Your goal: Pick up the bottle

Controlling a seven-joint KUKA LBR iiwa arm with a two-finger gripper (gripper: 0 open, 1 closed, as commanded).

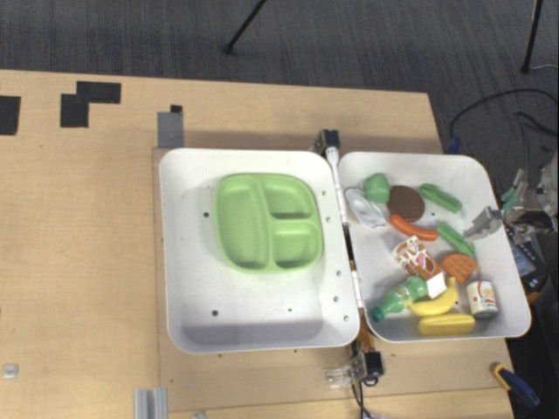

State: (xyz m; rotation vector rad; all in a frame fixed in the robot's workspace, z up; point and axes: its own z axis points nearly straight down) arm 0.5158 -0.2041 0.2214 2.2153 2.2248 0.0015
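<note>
My gripper (pixel 505 213) is parked at the right bin's (pixel 489 182) right rim; honestly can't tell how my jaws stand. The green bottle (pixel 397 298) lies near the front, touching the banana (pixel 437 303).

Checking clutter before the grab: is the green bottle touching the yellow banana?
Touching. The camera view shows the green bottle lying against the yellow banana, no bin floor visible between them.

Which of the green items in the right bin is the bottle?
The green bottle lying on its side near the bin's front-left corner, beside the bananas. The other green pieces sit farther back.
</note>
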